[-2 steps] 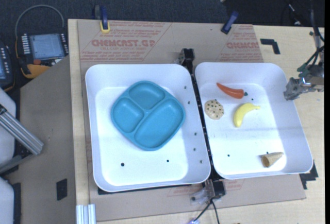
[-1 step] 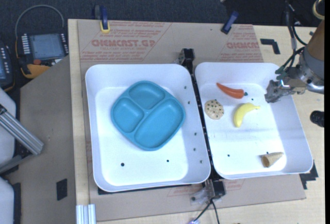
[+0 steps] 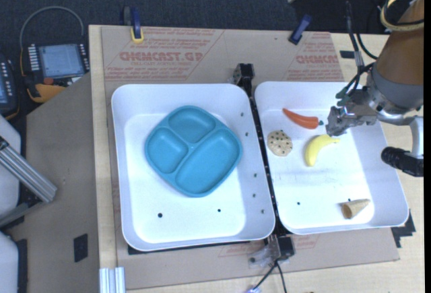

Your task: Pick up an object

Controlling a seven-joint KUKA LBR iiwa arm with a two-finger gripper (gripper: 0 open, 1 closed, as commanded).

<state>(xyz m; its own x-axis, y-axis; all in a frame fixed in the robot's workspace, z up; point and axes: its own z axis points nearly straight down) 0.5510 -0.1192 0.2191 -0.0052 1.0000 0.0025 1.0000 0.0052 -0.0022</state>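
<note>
The arm [image 3: 397, 62] comes in from the right, grey with its orange band up near the top corner, and its jaws [image 3: 335, 124] hang low over the right bin [image 3: 384, 214]. From where I stand the fingers are a dark cluster and I cannot tell whether they are spread or closed; nothing shows between them.

Four things lie in that bin. A carrot [image 3: 300, 119], orange-red and slim, lies slantwise toward the back, its near end just beside the jaws on their left. A banana [image 3: 318, 149], yellow and curved, lies right under and a little in front of the jaws, its upper tip close to them; I cannot say whether they touch. A cookie [image 3: 279, 143], round and pale with dark specks, sits left of the banana, near the bin's left wall. A cone [image 3: 355, 207], tan and small, lies well apart from the others near the front rim.

The left bin [image 3: 128, 150] carries a blue plate [image 3: 193, 150] with three compartments, set about in its middle and turned at an angle.

Both bins rest side by side on the bench [image 3: 202, 49], on a brown board printed with red lettering. A blue and yellow clamp [image 3: 135, 25] grips the board's back edge at the left, and a blue one [image 3: 300, 29] grips it further right.
</note>
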